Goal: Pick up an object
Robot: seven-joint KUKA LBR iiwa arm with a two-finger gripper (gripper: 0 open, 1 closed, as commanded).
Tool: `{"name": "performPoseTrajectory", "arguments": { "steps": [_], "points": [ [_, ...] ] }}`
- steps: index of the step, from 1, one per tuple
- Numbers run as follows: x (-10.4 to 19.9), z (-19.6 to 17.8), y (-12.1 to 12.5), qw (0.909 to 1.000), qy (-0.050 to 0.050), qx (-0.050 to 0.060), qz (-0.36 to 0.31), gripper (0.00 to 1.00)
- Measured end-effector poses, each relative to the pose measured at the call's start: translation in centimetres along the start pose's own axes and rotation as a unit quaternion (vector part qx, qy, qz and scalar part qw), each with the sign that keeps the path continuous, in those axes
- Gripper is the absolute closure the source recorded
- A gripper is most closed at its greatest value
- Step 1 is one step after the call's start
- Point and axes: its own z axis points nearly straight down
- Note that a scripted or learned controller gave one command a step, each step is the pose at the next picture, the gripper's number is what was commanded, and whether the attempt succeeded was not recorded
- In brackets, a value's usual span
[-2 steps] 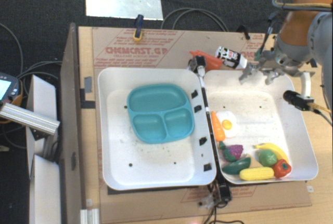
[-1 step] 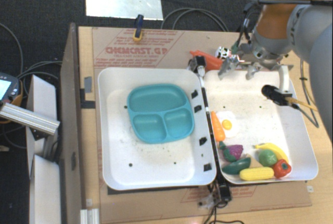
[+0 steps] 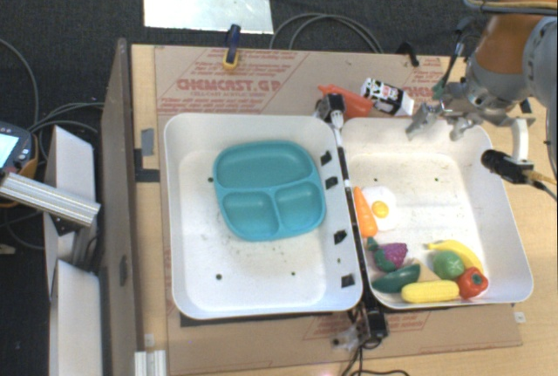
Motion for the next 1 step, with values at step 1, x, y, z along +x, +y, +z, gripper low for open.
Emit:
{"name": "performPoseTrajectory", "arguments": {
  "steps": [1],
  "points": [
    [6.85,4.43,-0.03,1.0,0.002,0.002,-0.005,0.0]
  ]
}}
